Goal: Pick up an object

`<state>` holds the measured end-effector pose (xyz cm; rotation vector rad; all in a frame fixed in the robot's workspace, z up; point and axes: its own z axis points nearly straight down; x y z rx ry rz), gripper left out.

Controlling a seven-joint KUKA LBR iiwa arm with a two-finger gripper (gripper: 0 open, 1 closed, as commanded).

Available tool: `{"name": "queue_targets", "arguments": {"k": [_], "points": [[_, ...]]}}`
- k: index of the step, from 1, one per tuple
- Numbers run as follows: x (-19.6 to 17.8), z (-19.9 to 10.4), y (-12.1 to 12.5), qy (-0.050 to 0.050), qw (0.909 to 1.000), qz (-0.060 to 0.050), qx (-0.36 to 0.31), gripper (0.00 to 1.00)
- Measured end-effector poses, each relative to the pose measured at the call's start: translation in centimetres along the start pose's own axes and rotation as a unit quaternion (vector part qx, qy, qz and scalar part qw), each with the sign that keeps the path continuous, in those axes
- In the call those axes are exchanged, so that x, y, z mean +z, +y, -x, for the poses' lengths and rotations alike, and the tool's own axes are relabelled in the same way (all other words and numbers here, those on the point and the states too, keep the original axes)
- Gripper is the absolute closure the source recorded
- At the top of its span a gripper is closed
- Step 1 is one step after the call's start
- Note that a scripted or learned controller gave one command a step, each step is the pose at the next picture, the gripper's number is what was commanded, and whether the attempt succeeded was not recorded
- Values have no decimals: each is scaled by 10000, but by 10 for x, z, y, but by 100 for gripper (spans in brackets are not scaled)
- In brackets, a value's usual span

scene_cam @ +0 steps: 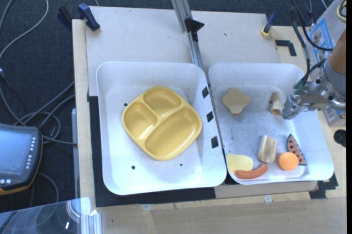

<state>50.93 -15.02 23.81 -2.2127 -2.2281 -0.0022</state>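
Toy food sits in our right bin (308, 117). Our left bin (110, 117) holds a big yellow plate (161, 123) with three parts. We see a tan slice (236, 101), a bread piece (268, 148), a sausage (252, 173), a watermelon slice (294, 149) and an orange ball (288, 161). Our gripper (289, 110) hovers just beside a small tan roll (275, 103). We cannot tell how wide it is.

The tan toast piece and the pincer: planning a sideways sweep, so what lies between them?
In the camera view, one small tan cylinder stands between the toast piece and the pincer, close beside the pincer. Otherwise bare bin floor.
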Motion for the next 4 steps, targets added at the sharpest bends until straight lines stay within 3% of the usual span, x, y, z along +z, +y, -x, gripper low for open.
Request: {"name": "queue_targets", "arguments": {"k": [3, 4], "points": [[-8, -156, 70, 3, 10000, 16, -7, 100], [5, -210, 96, -2, 10000, 14, 0, 100]]}}
